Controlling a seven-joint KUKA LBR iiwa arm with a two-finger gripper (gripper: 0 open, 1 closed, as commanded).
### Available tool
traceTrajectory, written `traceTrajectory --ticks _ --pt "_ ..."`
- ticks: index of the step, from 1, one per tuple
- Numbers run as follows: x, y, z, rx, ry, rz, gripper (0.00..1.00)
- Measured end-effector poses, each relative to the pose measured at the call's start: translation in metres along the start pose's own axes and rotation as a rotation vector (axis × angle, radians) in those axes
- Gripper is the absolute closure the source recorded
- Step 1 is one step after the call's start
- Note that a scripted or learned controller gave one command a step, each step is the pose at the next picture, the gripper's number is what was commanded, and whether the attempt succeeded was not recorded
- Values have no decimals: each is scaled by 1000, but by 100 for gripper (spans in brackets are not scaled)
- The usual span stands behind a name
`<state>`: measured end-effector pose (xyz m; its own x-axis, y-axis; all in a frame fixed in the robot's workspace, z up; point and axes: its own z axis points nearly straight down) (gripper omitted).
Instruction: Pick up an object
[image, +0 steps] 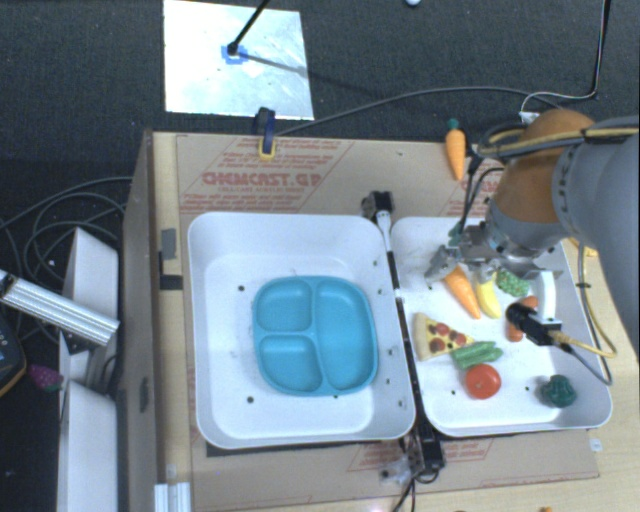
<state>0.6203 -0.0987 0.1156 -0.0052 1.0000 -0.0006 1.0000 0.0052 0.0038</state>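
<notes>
Legible markings: one printed brand.
Flat tan cardboard sheet (300, 165) beneath the two white bins: red block lettering along its far edge reads roughly "CHEMCAST GP"; the smaller red lines above and below are too fine to read.

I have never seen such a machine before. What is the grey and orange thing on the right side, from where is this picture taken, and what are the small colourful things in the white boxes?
The grey and orange thing is a robot arm. Its job is to pick up an object. One camera fixed above the bench looks down at a slant.

Two shallow white bins sit side by side. The left bin holds a blue divided plate. The right bin holds toy food: a carrot, a pizza slice, a tomato, a green bean pod and a broccoli piece. Another carrot lies outside the bins, on the board.

The arm's claw hangs just over the carrot in the right bin. I cannot tell whether it grips anything.
</notes>
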Motion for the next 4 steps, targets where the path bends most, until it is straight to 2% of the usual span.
traceTrajectory --ticks 1,2,3,4 --pt "0 1 -11 -2 0 -2 100" --pt "0 1 -11 -2 0 -2 0" --pt "-24 9 31 3 0 4 0" --pt "-24 10 20 -1 -1 2 100"
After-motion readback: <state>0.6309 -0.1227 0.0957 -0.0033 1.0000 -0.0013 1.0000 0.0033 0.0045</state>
